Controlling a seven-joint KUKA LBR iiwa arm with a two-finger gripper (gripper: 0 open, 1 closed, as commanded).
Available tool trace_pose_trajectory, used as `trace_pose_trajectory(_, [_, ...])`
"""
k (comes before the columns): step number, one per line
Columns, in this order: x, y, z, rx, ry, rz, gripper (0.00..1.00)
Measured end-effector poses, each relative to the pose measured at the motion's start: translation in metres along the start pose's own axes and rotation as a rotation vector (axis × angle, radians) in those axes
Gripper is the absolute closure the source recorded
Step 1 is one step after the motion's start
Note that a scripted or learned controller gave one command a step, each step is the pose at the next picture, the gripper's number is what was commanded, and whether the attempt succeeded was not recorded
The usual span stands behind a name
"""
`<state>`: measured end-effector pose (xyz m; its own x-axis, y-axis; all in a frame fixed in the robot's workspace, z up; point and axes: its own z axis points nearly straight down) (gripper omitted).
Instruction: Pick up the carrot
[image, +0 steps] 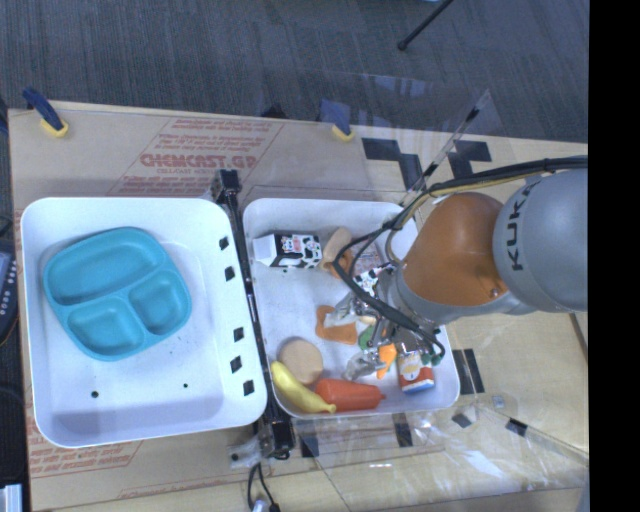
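Camera view: hand (385, 352) low in right bin (262, 300), grip state cannot tell. Carrot (348, 394) lies at near edge, beside banana (298, 391), just near-left of hand.

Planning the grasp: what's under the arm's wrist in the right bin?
Under the arm in the right bin: orange pieces and a small carton poke out; the rest is covered. The carrot lies beside the banana.

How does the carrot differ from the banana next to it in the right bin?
The carrot is orange-red and nearly straight; the banana is yellow and curved. The carrot lies along the bin's near wall, while the banana runs slantwise from the bin's corner. Both are long, lie flat, and touch each other.
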<state>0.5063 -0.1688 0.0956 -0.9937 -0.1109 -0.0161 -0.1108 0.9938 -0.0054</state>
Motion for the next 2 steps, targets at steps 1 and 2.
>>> trace_pose_trajectory(1, [-0.001, 0.003, -0.01, -0.002, 0.002, -0.009, 1.0])
trace_pose_trajectory(2, [0.007, 0.044, -0.048, -0.003, 0.013, 0.331, 1.0])
